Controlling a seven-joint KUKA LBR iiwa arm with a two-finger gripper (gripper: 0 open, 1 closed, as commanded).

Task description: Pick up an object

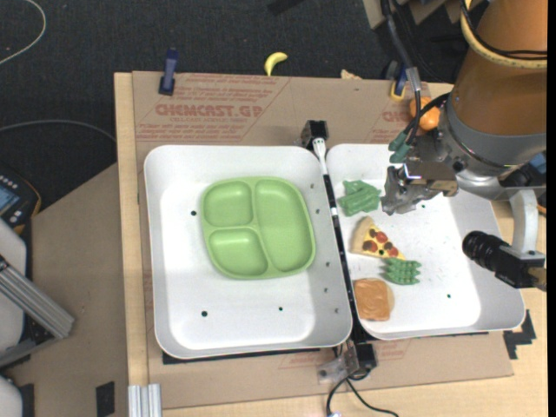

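The right bin (pixel 460 307) holds a green toy (pixel 358 197) near its upper left, a pizza slice (pixel 376 241) in the middle, a green spiky toy (pixel 401 271) below that, and a brown round piece (pixel 373 299) near the front. My gripper (pixel 395 200) hangs low in the right bin, just right of the upper green toy and above the pizza slice. Nothing shows between its fingers.
The left bin (pixel 174 302) holds a green divided plate (pixel 258 227). A black clamp (pixel 314 134) sits at the top of the ridge between the bins. A black cylinder (pixel 499 257) juts in over the right bin's right rim. Cardboard (pixel 217 107) underlies both bins.
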